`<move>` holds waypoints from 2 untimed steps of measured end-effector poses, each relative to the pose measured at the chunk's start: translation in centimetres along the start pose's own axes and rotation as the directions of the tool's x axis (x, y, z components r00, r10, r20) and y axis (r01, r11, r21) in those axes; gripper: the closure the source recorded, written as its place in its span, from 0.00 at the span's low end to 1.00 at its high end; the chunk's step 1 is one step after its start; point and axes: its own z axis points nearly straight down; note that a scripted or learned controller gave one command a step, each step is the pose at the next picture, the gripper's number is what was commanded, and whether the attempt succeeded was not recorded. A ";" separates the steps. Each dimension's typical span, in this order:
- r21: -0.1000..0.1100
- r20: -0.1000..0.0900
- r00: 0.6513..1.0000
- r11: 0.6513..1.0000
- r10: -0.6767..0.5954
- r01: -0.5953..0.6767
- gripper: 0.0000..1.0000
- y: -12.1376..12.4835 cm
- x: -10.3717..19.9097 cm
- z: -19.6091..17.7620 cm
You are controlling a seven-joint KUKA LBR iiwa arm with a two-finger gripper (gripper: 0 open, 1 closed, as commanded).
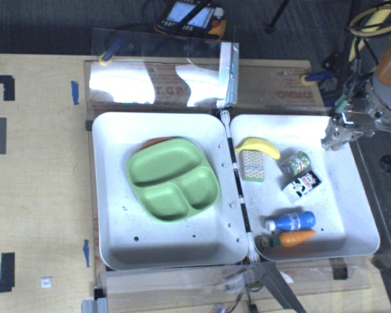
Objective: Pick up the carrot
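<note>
The carrot (297, 238) is orange with a dark green stub at its left end. It lies flat along the front wall of the right bin (352, 194), just in front of a blue bottle (292, 222). My gripper (335, 137) hangs over the bin's far right edge, well behind and to the right of the carrot, with nothing seen in it.
The right bin also holds a banana (259, 147), a speckled pad (252, 165), a green can (297, 163) and a small black-and-white box (303, 184). A green divided plate (174, 178) lies in the left bin (111, 175). A clear panel (156, 70) stands behind the bins.
</note>
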 end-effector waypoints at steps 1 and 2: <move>-0.003 0.002 0.978 0.978 -0.207 0.207 1.00 5.0 -7.1 -4.0; -0.002 0.001 0.992 0.992 0.124 -0.124 1.00 8.6 -7.4 -5.3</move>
